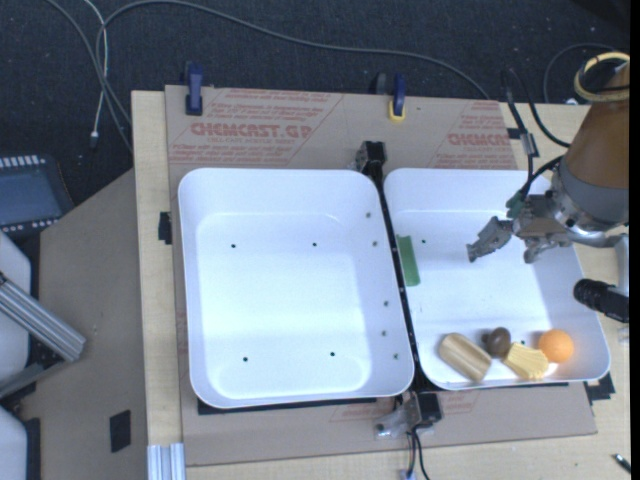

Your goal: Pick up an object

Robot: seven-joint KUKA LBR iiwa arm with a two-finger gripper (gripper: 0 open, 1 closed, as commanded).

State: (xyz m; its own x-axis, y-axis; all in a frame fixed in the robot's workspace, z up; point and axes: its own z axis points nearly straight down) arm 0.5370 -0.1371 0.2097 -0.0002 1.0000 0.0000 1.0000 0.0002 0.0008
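Orange band (600, 143) cut off; fingers' (512, 242) gap unclear.

The gripper (512, 244) hangs over the right bin (450, 298), near that bin's far right part, its two fingers spread apart with nothing between them. Along the right bin's near edge lie four things in a row: a tan cylinder (465, 356), a dark brown ball (496, 341) just beside it, a pale yellow wedge (527, 360), and an orange ball (556, 346) nearest the right wall. A green strip (407, 259) lies against the right bin's left wall. The left bin (290, 288) adjoins it.
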